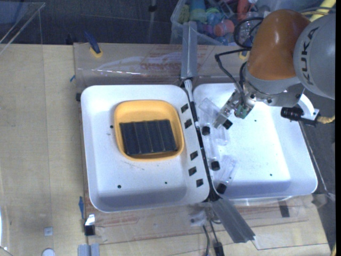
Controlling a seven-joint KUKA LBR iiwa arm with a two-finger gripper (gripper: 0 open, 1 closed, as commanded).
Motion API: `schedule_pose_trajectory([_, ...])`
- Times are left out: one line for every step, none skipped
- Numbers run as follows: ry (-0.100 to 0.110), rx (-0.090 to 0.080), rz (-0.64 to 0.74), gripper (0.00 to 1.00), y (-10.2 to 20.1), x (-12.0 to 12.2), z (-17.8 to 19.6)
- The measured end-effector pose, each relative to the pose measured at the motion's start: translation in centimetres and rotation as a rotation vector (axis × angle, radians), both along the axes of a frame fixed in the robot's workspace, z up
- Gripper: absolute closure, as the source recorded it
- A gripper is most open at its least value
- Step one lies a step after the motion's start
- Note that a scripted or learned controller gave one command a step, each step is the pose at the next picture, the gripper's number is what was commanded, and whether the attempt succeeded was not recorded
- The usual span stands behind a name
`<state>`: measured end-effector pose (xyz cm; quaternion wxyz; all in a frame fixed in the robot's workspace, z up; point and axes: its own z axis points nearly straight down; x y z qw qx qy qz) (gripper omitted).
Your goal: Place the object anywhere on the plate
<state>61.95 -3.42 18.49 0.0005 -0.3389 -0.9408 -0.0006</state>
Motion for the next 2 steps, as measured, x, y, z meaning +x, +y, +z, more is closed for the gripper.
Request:
schedule_pose_trajectory([-0.001,0.0,0.0,0.0,0.0,0.0,0.0])
schedule_pose_trajectory([-0.008,-0.002,0.143,0.0,-4.4,0.1,10.8])
